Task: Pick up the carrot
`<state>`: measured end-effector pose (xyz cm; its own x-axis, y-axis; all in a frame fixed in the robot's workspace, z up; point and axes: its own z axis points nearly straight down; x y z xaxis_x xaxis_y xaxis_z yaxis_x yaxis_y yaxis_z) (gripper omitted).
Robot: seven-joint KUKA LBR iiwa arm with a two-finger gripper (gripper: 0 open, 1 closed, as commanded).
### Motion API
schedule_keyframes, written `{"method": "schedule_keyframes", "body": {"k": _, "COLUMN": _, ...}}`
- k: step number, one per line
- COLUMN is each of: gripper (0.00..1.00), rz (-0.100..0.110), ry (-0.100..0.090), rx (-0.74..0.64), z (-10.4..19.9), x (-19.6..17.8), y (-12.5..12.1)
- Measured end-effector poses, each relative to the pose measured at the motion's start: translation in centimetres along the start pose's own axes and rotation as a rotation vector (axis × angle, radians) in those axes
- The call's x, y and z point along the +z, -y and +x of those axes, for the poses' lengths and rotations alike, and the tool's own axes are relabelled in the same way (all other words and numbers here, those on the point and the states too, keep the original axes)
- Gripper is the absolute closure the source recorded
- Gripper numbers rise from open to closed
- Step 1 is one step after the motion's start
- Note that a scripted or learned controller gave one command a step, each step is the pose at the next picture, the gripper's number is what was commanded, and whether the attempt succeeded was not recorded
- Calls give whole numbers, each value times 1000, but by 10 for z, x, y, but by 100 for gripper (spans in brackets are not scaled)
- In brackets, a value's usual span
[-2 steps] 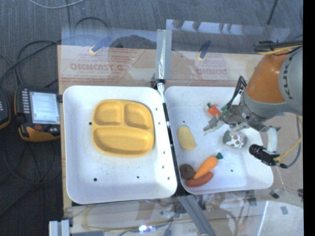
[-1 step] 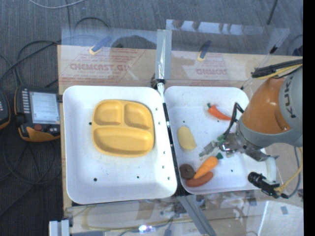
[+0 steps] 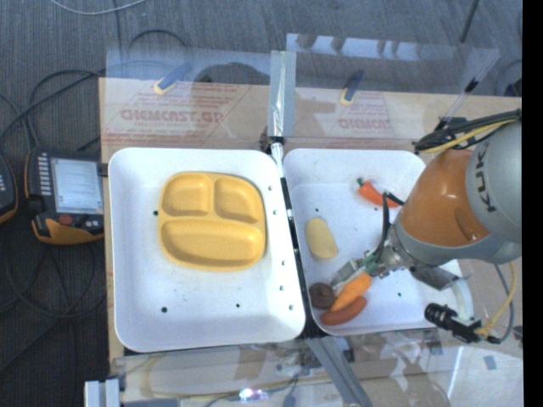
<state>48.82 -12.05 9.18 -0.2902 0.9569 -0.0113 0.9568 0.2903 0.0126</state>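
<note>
An orange carrot (image 3: 353, 289) with a bit of green at its upper end lies tilted in the front part of the right bin (image 3: 339, 172). My gripper (image 3: 358, 271) hangs low over it, touching or nearly touching its upper side, and the grey and orange arm (image 3: 450, 214) covers the bin's right side. A second, smaller orange piece with a green tip (image 3: 370, 193) lies at the back of the same bin, just left of the arm.
A pale yellow potato-like piece (image 3: 321, 237) lies mid-bin. A brown round item (image 3: 321, 295) and a red sausage-like item (image 3: 344, 312) crowd the carrot near the front wall. The left bin (image 3: 136, 312) bears a yellow sectioned tray (image 3: 212, 220).
</note>
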Motion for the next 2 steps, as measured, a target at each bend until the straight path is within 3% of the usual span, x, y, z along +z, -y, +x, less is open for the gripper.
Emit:
{"method": "schedule_keyframes", "body": {"k": 1, "gripper": 100, "rz": -8, "ry": -4, "rx": -1, "z": 2, "x": -12, "y": -4}}
{"method": "schedule_keyframes", "body": {"k": 2, "gripper": 100, "rz": 16, "ry": -11, "rx": 101, "z": 74, "x": -92, "y": -24}}
